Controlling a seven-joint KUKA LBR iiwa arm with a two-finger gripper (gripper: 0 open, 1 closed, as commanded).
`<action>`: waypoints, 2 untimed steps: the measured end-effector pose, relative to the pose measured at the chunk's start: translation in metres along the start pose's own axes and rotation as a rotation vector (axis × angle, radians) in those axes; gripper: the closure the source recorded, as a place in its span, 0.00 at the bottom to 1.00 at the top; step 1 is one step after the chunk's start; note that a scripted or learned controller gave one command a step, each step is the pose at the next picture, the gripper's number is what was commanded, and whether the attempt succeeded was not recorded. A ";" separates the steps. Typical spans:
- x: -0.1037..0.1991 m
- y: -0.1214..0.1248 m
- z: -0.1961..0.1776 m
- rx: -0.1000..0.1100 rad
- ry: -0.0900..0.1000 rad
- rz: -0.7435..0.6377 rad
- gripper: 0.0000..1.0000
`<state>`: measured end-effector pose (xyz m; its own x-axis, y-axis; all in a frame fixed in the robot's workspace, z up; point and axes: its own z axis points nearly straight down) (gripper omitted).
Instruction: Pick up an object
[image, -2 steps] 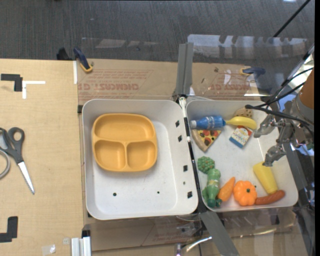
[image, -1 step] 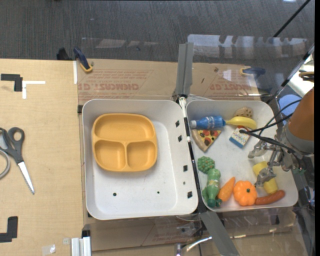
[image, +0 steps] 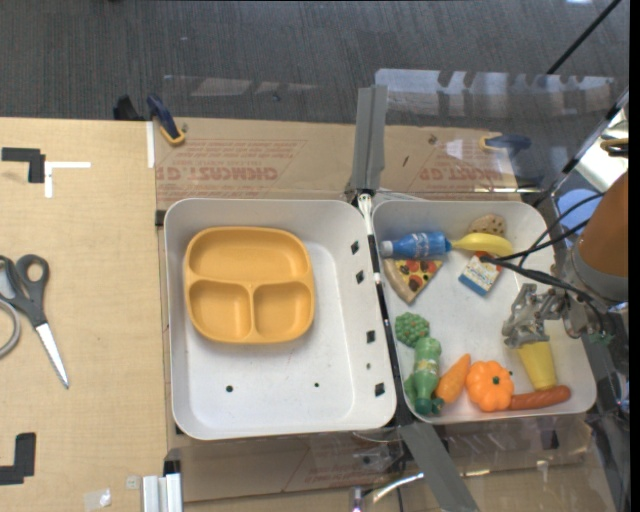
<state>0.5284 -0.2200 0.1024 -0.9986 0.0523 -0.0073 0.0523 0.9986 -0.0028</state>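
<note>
Two white bins (image: 200, 400) on cardboard-covered bench (image: 80, 300); tool (image: 523, 322) grip state unclear.

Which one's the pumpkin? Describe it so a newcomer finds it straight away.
Look in the right bin, the one crowded with toy food, and go to its near edge. The pumpkin sits there between a carrot on its left and a red sausage on its right. It is the only round, ribbed orange piece; the carrot is orange too, but long and tapered.
</note>
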 end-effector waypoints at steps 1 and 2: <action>0.000 0.000 0.000 0.000 0.000 0.000 0.00; 0.028 -0.002 0.010 -0.003 0.006 0.128 0.00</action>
<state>0.5001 -0.2205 0.0919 -0.9838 0.1794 -0.0013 0.1794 0.9838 0.0005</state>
